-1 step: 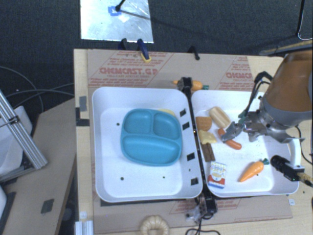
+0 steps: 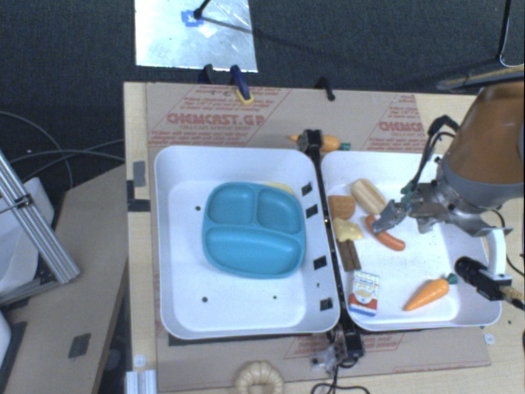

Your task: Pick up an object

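Orange plastic carrot (image 2: 426,295) and a small carton (image 2: 365,293) lie nearest, while behind them the gripper (image 2: 389,218) hangs over a red sausage (image 2: 389,238), its grip impossible to judge; crowded neighbours could deflect the pick.

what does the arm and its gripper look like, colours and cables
The arm is bulky and rounded, with a broad orange band above a grey wrist section. A thin black cable loops off its side. The gripper is dark grey metal with two slim fingers, on a grey housing.
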Tool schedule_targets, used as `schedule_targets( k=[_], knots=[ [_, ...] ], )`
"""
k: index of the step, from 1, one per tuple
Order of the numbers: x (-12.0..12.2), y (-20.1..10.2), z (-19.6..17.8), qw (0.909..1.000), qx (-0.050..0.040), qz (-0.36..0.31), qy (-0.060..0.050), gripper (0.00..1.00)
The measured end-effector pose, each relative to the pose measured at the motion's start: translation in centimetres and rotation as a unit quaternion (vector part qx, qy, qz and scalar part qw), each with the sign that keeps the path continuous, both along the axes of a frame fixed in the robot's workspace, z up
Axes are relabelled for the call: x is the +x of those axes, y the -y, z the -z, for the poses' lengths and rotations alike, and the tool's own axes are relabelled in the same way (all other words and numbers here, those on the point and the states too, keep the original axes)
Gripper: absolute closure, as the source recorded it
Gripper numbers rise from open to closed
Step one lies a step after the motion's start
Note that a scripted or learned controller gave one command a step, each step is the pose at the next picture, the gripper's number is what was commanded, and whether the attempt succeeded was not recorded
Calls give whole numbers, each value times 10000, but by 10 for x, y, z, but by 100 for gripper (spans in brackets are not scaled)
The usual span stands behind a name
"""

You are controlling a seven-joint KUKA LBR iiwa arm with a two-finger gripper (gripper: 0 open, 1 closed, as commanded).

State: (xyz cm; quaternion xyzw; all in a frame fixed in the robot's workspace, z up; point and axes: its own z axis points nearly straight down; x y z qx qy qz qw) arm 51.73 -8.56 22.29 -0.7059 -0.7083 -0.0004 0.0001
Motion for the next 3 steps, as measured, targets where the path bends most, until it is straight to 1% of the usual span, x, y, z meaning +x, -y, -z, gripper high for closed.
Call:
schedule_targets(
  k=[1,2,3],
  knots=[
    [-5,5,61,10000,2,14,-28,0],
    [-15,-1,111,10000,5,13,-27,0],
    [-14,-2,139,10000,1,17,-4,0]
  ],
)
